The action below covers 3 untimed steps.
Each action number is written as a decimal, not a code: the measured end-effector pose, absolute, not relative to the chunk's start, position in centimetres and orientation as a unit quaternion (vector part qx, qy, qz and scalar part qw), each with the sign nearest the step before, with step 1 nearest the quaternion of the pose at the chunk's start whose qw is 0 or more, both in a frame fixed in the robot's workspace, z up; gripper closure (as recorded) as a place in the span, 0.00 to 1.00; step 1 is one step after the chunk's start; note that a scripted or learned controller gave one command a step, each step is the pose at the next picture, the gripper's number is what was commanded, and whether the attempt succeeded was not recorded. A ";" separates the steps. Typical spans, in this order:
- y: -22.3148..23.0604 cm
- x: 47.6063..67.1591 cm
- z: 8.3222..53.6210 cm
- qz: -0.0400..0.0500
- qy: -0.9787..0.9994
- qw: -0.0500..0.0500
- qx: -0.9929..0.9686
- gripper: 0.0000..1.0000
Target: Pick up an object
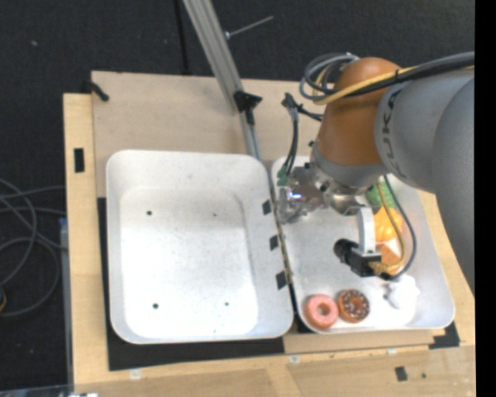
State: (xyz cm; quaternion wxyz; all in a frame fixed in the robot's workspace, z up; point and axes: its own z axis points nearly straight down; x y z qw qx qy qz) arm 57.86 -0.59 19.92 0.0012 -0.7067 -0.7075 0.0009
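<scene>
Camera view: the grey arm (430, 114) reaches in from the right, wrist bent down over the right bin (318, 259). The gripper (293, 201) hangs by the bin's left wall; whether it is parted or closed cannot be told. A pink doughnut (321, 310) and a brown doughnut (353, 305) lie at the near wall, apart from the gripper.

I get bright, even light from above; one bin (190, 246) glares near white, the floor (66, 23) is dark, detail soft.

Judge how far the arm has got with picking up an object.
Done: the gripper is down in the right bin, near its left wall. In hand: no grasp visible. Left: the pink doughnut and sprinkled doughnut lie ungrasped by the front wall.
</scene>
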 end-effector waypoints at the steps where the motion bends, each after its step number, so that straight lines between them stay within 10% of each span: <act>1: 1.8 52.5 20.1 0.000 -0.707 0.000 -0.707 1.00; 2: 4.2 55.7 20.0 0.000 -0.705 0.000 -0.709 1.00; 3: 0.4 50.3 20.1 0.000 -0.706 0.000 -0.709 1.00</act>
